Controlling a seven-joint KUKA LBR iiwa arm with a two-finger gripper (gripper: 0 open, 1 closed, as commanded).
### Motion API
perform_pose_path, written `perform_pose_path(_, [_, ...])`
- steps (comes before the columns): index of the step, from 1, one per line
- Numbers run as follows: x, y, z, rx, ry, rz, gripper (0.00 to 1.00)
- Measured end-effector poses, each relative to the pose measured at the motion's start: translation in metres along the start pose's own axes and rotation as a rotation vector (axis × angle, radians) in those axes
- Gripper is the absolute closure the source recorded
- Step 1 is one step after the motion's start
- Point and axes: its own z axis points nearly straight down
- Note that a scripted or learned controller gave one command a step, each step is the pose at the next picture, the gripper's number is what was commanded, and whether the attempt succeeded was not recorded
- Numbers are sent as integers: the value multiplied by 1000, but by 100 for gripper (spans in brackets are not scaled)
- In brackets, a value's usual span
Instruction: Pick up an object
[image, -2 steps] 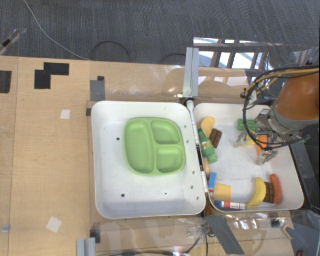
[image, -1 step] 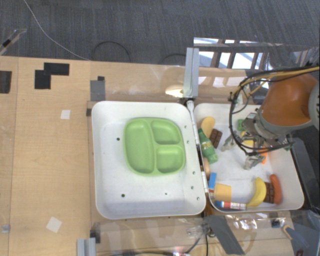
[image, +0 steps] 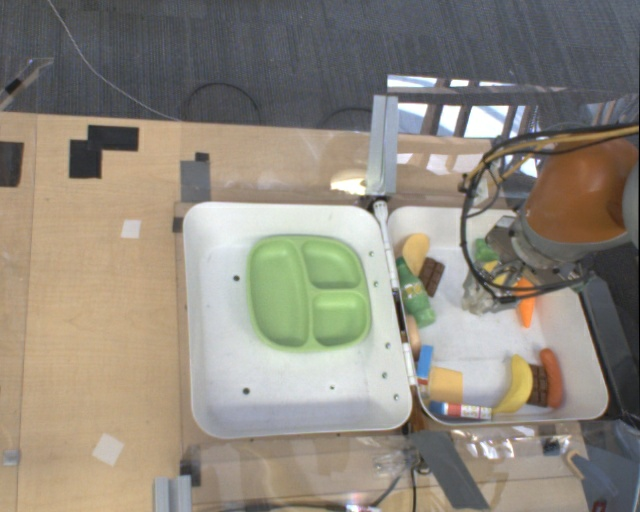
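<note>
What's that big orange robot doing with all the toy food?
The robot arm is reaching into the right bin, which holds toy food: a banana, a carrot, a sausage and more. Its hand is down near the carrot, but nothing can be seen held in it yet. The left bin holds a green divided plate, which nothing is touching.

One cam, fixed above the surface (image: 90, 330), looks down at a slant, mid-range. Left white bin (image: 215, 400) w/ green tray (image: 305, 292) sits about centre frame; right bin (image: 590, 385) beside it, toward where my arm (image: 580, 195) enters.
</note>
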Motion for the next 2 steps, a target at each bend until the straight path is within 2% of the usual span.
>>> perform_pose_path(1, [0,0,1,-1,1,-1,0])
perform_pose_path(2, [23,-36,17,-11,16,-24,0])
